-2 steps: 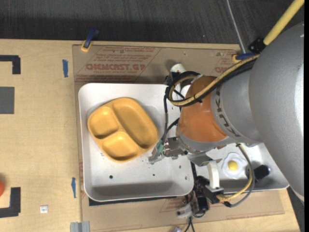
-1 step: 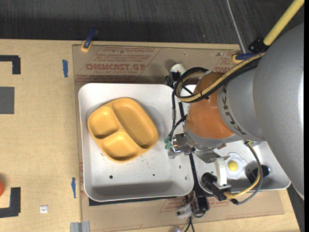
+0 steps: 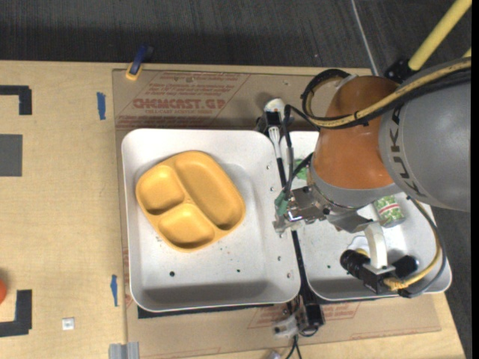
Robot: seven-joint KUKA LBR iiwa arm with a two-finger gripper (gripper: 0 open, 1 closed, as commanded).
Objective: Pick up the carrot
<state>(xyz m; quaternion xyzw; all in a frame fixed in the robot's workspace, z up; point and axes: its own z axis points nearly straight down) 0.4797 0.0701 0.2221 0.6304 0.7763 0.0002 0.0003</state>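
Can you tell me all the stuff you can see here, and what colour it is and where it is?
white bins: 2, white, side by side on the bench; left one, right one
divided plate: 1, yellow, three sections, lying in the left bin
green and white item: 1, in the right bin, partly hidden by the arm; I cannot tell what it is
cardboard sheet: 1, brown with red printing, under the bins
blue tape bits: 2, on the bench left of the bins; upper, lower
black tape marks: several, far left of the bench
robot arm: 1, grey with an orange band, over the right bin
gripper: 1, metal, by the wall between the bins
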